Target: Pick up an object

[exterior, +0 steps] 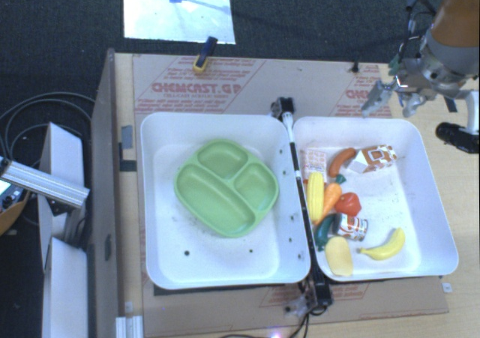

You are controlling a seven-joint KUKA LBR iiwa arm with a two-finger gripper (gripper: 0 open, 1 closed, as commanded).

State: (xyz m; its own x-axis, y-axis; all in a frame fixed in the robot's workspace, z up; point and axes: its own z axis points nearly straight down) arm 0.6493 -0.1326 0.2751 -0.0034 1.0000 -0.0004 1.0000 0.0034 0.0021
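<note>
My gripper point(391, 97) hovers spread and empty beyond the far rim of the right bin point(433, 179), so I should come down over the banana point(384, 245) lying apart near the front, straddling its narrow width away from the can point(350, 227).

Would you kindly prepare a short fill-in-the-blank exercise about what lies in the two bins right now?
1. The green divided plate lies in the ____ bin.
2. The banana lies in the ____ bin.
3. The gripper hangs above the right bin's ____ rim.
4. The plate has ____ compartments.

Missing words: left; right; far; three
</note>
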